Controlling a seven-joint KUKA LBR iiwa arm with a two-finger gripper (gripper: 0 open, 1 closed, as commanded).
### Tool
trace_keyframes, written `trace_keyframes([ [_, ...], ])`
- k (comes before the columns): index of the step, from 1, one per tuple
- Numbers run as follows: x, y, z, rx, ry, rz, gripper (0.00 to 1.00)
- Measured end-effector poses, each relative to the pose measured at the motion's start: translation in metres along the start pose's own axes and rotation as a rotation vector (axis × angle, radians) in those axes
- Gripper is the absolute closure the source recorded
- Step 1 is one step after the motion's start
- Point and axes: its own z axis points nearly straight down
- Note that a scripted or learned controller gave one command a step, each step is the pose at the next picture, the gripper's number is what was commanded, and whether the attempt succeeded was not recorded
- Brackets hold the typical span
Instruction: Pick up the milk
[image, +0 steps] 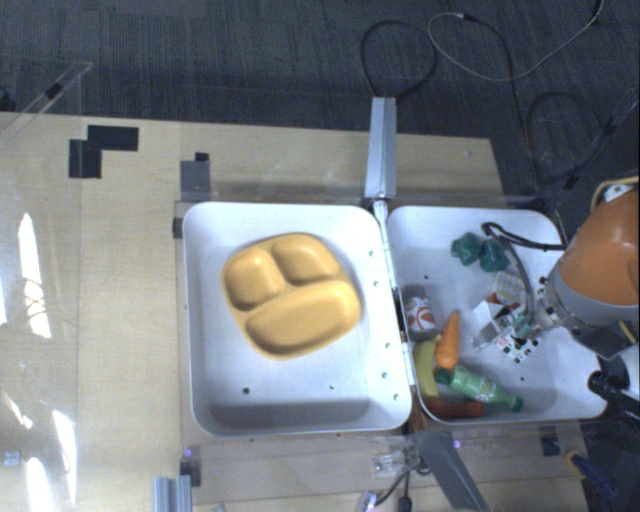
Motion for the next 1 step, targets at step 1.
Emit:
trace_keyframes([
  [1, -0.0353, -0.0124, 0.0366, 0.025, 0.029, -0.219, 0.0],
])
